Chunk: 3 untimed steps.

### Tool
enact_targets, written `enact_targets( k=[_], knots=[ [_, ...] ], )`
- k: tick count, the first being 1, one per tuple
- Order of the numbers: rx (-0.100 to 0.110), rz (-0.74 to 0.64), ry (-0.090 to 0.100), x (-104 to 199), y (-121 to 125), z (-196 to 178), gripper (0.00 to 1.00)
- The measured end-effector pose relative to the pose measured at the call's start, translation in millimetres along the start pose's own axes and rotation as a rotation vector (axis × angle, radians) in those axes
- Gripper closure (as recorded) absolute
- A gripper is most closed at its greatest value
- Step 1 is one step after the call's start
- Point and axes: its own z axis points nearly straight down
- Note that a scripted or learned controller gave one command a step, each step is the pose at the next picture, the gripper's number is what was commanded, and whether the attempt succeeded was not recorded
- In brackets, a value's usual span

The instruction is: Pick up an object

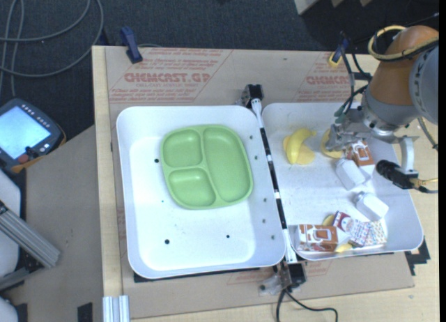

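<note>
Grey arm (426,87) with orange band (398,70), black cables

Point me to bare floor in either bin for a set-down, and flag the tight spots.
Left bin: a bare band along the near and left walls around the green divided plate. Right bin: a bare patch between the yellow banana-like toy and the cartons at the near wall. Crowded around the gripper and the white blocks.

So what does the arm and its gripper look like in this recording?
A bulky grey arm with a rounded orange band above the wrist, a yellow-and-black cable looping over it, ending in a small metallic two-finger gripper.
</note>
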Motion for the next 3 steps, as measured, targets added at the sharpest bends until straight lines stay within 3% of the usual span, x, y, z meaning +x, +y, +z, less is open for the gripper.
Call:
enact_targets(
  k=[2, 3],
  knots=[
    [-0.005, 0.001, -0.001, 0, 1, -20, 1.0],
    [-0.004, 0.0, 0.0, 1, 1, -20, 0.0]
  ],
)
